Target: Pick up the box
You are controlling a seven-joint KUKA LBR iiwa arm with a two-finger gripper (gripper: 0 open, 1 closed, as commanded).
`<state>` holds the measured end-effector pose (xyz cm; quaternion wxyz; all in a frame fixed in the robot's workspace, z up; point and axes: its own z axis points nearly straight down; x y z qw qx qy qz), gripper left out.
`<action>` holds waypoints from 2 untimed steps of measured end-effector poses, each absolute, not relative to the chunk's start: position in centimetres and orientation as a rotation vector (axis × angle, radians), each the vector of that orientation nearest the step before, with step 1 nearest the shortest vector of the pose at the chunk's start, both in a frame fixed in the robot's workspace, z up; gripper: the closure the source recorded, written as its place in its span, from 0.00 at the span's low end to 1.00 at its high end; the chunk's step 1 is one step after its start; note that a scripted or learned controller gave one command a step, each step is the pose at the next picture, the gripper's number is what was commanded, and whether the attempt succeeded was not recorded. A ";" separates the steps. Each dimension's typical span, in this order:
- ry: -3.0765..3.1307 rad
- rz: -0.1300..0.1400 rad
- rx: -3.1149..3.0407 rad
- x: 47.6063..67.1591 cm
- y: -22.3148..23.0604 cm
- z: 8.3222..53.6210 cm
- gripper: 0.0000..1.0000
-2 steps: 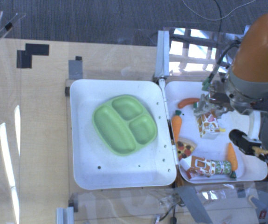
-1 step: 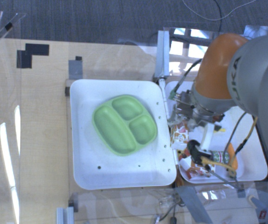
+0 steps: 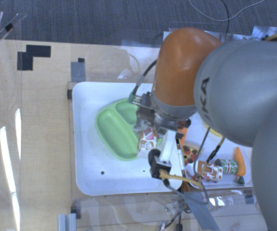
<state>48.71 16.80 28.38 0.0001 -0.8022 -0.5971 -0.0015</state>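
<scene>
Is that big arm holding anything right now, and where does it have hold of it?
It cannot be told. The gripper hangs over a small printed box beside the green dish, hiding any hold.

The bin (image 3: 87, 177) is plain white. The tray (image 3: 116, 129) lying in it is light green, uniform in tone. The box (image 3: 148, 139) is white with red and orange printed patches. The arm (image 3: 244, 90) is grey, with an orange band (image 3: 181, 66) above the wrist. The bench (image 3: 32, 143) is pale wood, carrying black square markers (image 3: 32, 56). A small carton (image 3: 210, 171) shows orange and white print. The carrot-shaped item (image 3: 240, 163) is orange.
</scene>
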 end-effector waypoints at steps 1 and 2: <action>-1.885 -0.006 -2.514 48.8 16.9 29.4 1.00; -1.888 -0.001 -2.510 48.7 15.6 20.4 1.00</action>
